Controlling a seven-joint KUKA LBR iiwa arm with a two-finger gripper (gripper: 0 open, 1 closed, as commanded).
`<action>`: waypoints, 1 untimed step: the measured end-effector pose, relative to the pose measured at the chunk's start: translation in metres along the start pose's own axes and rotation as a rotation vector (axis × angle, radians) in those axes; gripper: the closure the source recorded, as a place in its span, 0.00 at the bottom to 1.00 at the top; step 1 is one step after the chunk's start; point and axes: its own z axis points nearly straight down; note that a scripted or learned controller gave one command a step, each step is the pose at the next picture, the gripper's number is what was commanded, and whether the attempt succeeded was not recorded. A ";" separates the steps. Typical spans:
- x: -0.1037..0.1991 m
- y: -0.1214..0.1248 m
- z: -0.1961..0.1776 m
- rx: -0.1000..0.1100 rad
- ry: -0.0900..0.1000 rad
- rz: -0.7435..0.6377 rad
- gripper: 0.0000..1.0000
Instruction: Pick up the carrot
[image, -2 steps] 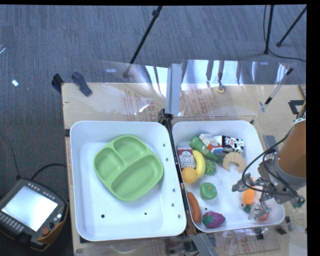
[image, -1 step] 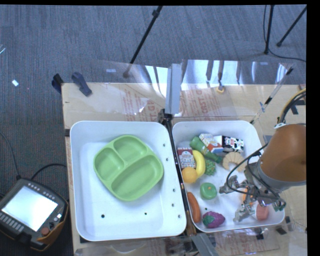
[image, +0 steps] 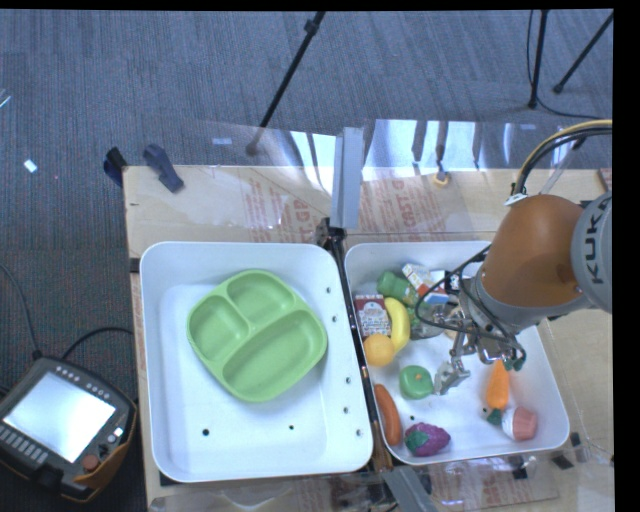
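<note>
- Evidently the carrot (image: 497, 385) lay loose at the lower right of the right bin (image: 552, 385).
- The claw (image: 470, 362) hung just left of it, fingers spread, pinching nothing.
- Closing there would likely have missed the carrot or nudged the green toy (image: 416, 381).

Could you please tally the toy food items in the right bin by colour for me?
Green: 2, a pepper-like piece and a round green piece
Yellow: 2, banana and lemon
Orange: 2, carrot and sausage-like piece
Purple: 1, grapes
Pink: 1
Red and white carton: 1
Total: 9, though small items under the gripper are hard to tell.
</note>
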 end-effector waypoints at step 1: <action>0.073 -0.077 0.000 0.004 0.003 0.089 0.00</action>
